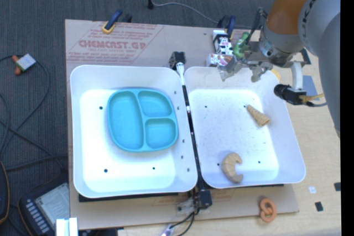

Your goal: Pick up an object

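Grey carpet, brown board bearing two white bins, fingers spread apart, holding nothing.

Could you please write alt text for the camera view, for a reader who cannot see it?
A grey and orange robot arm reaches in from the right, its end effector hovering above the far edge of the right white bin, which holds a cone-shaped piece and a curved croissant-like piece. The left white bin holds a blue divided plate.
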